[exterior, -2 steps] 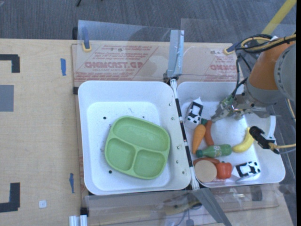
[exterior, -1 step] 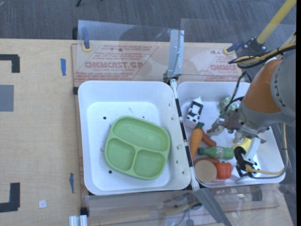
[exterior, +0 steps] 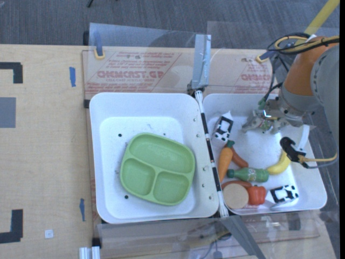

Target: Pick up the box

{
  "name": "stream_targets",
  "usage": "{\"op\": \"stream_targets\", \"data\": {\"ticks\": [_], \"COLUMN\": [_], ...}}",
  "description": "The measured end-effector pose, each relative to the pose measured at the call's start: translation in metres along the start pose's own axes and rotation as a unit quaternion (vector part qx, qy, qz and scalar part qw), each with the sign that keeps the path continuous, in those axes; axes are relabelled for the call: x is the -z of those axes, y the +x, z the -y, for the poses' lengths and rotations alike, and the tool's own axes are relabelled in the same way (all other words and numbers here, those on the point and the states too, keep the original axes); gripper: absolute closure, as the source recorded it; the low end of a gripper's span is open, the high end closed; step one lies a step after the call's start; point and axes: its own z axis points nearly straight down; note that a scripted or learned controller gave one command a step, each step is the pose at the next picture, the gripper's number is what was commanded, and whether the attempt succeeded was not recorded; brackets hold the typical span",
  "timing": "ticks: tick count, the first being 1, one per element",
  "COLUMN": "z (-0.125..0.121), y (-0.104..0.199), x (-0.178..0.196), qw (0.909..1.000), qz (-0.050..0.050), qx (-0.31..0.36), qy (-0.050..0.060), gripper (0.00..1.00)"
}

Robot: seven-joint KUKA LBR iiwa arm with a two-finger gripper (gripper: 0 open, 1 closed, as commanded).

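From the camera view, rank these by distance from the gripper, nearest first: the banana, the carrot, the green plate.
Measured from the gripper:
1. Banana, just below it and slightly right, in the right bin.
2. Carrot, lower left, by the right bin's left wall.
3. Green plate, far left, in the left bin.

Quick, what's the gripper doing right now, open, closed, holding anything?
Gripper: over the right bin, at its back; whether it is open or closed cannot be told, and nothing is seen held in it.
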Motion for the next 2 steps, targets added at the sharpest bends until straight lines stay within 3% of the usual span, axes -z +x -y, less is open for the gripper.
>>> {"op": "stream_targets", "data": {"ticks": [1, 2], "z": [-0.032, 0.093], "y": [0.000, 0.041], "x": [0.050, 0.000], "qw": [0.9998, 0.9995], "qz": [-0.002, -0.004], "qx": [-0.020, -0.031], "qy": [-0.008, -0.007], "gripper": [0.00, 0.00]}}
